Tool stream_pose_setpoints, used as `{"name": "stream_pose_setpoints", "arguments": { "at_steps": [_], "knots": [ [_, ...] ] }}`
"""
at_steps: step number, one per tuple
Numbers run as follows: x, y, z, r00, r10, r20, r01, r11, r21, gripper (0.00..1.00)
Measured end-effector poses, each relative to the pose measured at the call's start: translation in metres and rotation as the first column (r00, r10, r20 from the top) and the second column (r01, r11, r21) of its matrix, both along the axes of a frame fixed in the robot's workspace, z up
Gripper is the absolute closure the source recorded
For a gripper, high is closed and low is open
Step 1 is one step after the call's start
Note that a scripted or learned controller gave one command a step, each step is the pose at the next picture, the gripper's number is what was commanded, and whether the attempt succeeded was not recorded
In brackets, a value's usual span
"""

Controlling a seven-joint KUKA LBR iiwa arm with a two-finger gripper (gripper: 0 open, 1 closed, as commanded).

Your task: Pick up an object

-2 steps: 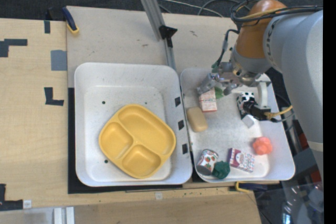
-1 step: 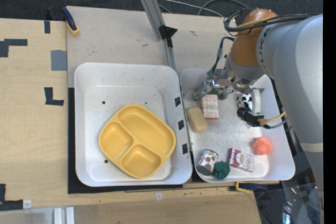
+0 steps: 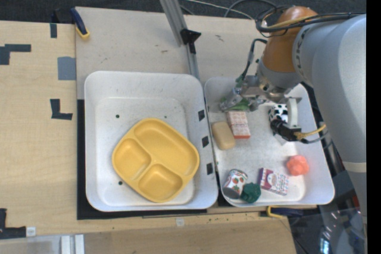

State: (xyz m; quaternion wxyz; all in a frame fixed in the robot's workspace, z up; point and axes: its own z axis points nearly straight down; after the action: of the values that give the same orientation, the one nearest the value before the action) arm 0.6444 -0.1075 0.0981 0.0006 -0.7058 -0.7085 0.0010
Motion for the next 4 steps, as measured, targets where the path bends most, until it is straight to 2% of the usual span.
{"name": "stream_pose_setpoints", "arguments": {
  "at_steps": [1, 2, 3, 4],
  "knots": [
    [0.006, 0.005, 0.062, 1.0, -0.001, 0.008, 0.001, 1.0, 0.0, 1.0],
    [0.005, 0.006, 0.104, 1.0, -0.002, 0.005, 0.002, 1.0, 0.001, 1.0],
    [0.005, 0.007, 0.13, 1.0, -0.002, 0.004, 0.002, 1.0, 0.001, 1.0],
    [0.007, 0.065, 0.124, 1.0, 0.003, 0.0, -0.003, 1.0, 0.003, 1.0]
  ]
}}
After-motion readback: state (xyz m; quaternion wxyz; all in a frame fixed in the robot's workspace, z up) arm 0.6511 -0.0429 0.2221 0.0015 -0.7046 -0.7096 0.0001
